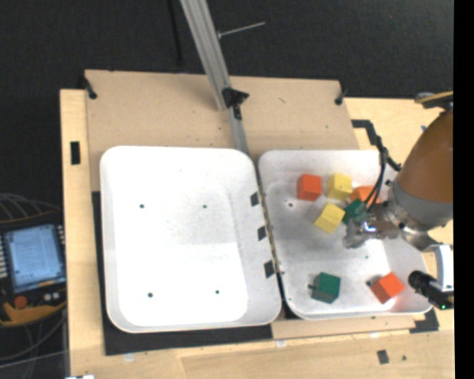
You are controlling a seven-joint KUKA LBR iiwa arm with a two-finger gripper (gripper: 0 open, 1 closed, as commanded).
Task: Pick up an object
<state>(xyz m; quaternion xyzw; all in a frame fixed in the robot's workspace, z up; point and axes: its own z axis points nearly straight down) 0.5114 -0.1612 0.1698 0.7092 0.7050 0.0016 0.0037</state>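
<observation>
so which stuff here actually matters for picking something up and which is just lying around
For the job:
- two-finger gripper on the grey arm
- right white bin
- orange cube
- two yellow cubes
- dark green cube
- orange cube near the front right corner

Lying about:
- left white bin
- handheld screen pendant
- slanted metal rail

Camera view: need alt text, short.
A grey robot arm's gripper reaches from the right into the right-hand white bin, among small orange, yellow and green blocks. The left-hand white bin sits alongside it on the bench.
</observation>
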